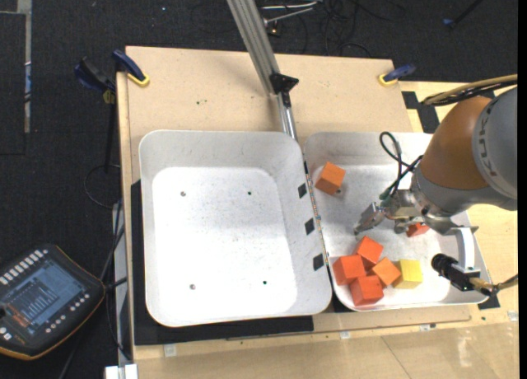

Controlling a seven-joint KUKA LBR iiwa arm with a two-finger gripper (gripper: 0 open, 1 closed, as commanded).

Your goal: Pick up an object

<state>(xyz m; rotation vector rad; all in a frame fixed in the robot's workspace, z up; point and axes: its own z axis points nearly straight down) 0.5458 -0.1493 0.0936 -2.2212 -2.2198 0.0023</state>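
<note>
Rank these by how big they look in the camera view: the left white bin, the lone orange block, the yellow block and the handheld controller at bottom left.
1. left white bin
2. handheld controller
3. lone orange block
4. yellow block, only slightly smaller than the orange one, so that order is unsure.

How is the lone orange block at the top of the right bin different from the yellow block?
The lone orange block stands apart near the right bin's far end; the yellow block touches a cluster of orange blocks at the near end. They differ in colour, and the orange one looks larger. Both lie in the same bin.
</note>
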